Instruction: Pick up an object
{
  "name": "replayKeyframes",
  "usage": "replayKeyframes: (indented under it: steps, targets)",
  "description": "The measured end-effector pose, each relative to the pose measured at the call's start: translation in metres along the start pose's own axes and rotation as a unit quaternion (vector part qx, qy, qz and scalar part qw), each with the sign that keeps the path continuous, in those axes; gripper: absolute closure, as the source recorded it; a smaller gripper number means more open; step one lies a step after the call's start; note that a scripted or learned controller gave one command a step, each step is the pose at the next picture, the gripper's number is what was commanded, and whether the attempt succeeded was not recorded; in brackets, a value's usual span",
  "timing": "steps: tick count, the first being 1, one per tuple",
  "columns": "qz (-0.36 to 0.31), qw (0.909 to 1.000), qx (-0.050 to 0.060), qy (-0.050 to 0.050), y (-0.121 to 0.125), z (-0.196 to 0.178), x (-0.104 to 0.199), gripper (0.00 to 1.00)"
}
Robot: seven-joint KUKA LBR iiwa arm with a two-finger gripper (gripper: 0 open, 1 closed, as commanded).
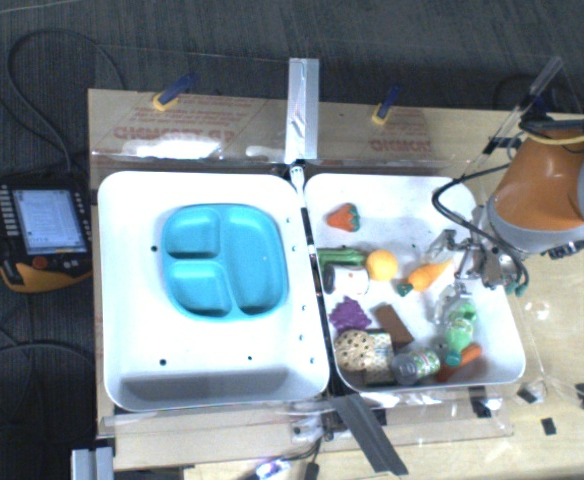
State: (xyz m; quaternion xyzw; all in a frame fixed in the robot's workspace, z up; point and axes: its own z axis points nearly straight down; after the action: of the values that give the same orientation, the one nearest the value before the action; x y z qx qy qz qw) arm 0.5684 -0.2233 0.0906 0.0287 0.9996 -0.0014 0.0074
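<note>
Arm reaching into the right bin over a heap of toy food

The gripper point(459, 286) hangs low over the right side of the right bin point(412, 190), its grey wrist and orange band entering from the right; whether the jaws are spread or pressed together cannot be told, and nothing is plainly seen between them. Just left of it lies a toy carrot point(427, 275), with an orange ball point(381, 264) and a green cucumber point(341, 257) further left. A strawberry point(344, 217) sits near the far left corner. Just beside the gripper on the near side is a green bottle-like item point(459, 325). Purple grapes point(349, 314), a brown chocolate bar point(393, 325) and a cookie point(351, 349) crowd the near left part. The left bin point(132, 368) holds a blue divided tray point(222, 259). A teach pendant point(34, 230) rests on the floor far left of the bench point(222, 118).
</note>
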Motion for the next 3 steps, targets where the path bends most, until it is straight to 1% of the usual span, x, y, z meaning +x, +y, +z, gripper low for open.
replayKeyframes:
  steps: [1,2,3]
  targets:
    - [0.033,0.9995,-0.001,0.0,0.005,0.002,-0.06,0.0]
    - [0.213,0.977,0.0,0.001,0.042,0.001,-0.027,0.0]
    - [0.307,0.9516,0.0,0.002,0.007,0.003,-0.066,0.0]
